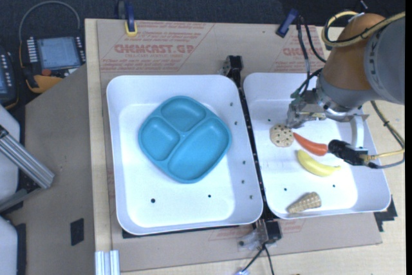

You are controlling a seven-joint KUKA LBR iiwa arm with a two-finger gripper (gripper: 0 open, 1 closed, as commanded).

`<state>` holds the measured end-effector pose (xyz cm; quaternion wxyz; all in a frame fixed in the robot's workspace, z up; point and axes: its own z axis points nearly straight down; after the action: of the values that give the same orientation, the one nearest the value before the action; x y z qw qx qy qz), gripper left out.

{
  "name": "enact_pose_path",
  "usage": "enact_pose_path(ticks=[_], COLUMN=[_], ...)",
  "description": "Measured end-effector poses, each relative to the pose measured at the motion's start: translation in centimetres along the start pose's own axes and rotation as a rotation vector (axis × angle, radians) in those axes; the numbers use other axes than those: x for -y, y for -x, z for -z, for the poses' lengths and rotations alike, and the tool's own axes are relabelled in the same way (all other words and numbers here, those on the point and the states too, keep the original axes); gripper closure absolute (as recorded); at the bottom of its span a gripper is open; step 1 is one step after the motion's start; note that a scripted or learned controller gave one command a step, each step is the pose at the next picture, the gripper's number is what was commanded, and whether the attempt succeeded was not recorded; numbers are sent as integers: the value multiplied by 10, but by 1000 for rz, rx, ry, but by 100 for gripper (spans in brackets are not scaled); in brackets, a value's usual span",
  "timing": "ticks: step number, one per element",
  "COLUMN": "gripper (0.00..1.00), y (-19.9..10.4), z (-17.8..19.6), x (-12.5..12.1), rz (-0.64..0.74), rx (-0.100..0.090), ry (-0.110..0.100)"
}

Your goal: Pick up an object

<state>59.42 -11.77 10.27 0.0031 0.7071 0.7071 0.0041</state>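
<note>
Brown cardboard [193, 42] printed with red lettering covers the bench, and on it we note two shallow white bins side by side, dark carpet behind them. We log a blue divided plate [185, 138] near the middle of the left bin [129, 203], tilted a little off square with the bin walls. The right bin [367, 199] holds four small items: a round speckled cookie [280, 135], a red-orange pepper [310, 144] just beside it, a yellow banana [317, 166] below the pepper, and an ice-cream cone [304, 203] lying near the front wall, apart from the rest. The arm [360, 64] reaches in from the right. Its gripper [297, 114] hangs over the upper part of the right bin, just above the cookie; nothing is visibly between its fingers, and we cannot tell from this angle whether they are spread or closed.
</note>
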Motion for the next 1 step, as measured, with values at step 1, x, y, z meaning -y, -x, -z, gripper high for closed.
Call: enact_pose_path(ticks=[1], gripper=[100], y=[0], z=[42], x=[-1], rz=[0], rx=[3], ry=[-7])
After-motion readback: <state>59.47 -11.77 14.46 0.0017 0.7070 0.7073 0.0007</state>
